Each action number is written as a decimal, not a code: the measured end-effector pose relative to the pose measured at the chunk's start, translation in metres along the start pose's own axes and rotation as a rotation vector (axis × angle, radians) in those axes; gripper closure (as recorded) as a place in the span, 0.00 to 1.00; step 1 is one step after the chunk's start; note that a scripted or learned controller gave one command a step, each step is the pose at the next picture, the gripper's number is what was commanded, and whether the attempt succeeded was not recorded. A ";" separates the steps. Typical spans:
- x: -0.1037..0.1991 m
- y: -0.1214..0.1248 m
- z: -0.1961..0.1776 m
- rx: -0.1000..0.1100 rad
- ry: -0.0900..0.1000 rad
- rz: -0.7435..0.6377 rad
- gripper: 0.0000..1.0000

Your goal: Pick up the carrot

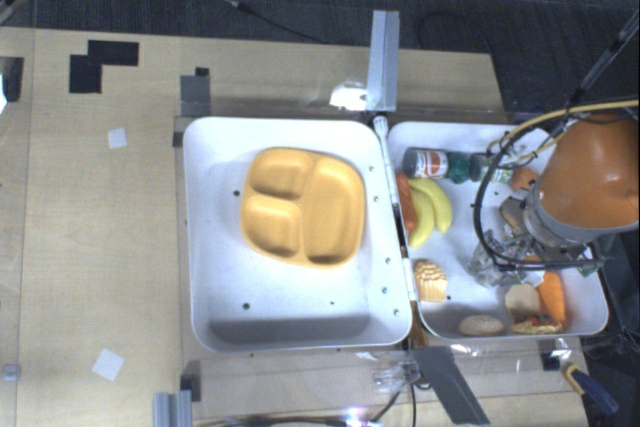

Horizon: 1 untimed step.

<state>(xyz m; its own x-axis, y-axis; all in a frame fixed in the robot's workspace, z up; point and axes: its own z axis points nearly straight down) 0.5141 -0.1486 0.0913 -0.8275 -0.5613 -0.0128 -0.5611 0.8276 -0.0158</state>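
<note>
Gripper [520,255] grip state can't tell; carrot [552,297] crowded by bread [521,298], so it may grab wrong item.

left bin [200,245]: a yellow tray [303,206] is held | right bin [470,330]: bananas [428,207], a bottle [440,163], bread [431,281] and a carrot [552,297] are seen | arm [590,177]: positioned over the right bin, above the carrot
</note>
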 end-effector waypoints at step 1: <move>-0.001 0.002 0.001 -0.003 -0.001 -0.002 0.00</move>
<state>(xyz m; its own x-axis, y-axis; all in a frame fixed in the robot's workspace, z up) 0.5143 -0.1464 0.0902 -0.8263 -0.5630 -0.0142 -0.5628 0.8265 -0.0133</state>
